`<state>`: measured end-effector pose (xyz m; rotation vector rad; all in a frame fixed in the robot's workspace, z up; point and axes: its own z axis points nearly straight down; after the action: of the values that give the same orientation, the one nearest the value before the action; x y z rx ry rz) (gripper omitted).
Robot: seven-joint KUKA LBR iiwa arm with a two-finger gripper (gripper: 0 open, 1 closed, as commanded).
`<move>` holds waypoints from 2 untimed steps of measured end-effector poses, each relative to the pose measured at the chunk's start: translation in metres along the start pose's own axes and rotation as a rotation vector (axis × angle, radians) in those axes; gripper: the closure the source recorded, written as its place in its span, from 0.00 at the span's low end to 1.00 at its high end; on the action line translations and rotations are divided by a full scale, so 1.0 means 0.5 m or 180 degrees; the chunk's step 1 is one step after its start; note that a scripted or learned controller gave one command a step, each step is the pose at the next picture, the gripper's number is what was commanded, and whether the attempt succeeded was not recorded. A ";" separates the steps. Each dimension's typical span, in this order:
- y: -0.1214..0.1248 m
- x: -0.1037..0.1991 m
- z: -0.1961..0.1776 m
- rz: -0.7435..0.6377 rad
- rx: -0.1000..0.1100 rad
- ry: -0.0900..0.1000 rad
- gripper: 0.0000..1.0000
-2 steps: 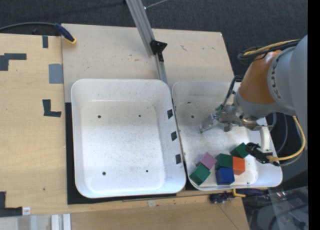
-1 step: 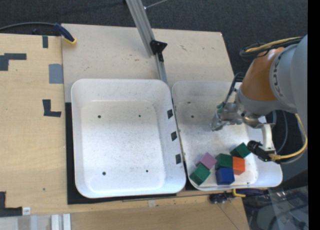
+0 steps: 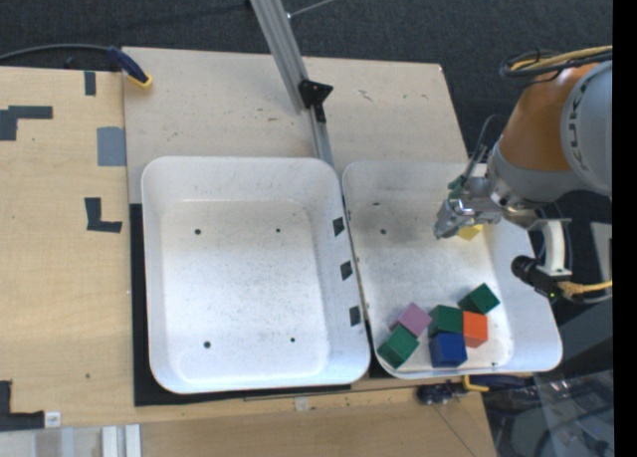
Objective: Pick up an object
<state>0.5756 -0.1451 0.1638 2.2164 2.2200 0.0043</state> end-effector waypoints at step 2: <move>0.006 -0.001 -0.155 0.0000 0.0013 0.0003 1.00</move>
<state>0.5780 -0.1455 0.2412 2.2191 2.2224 0.0010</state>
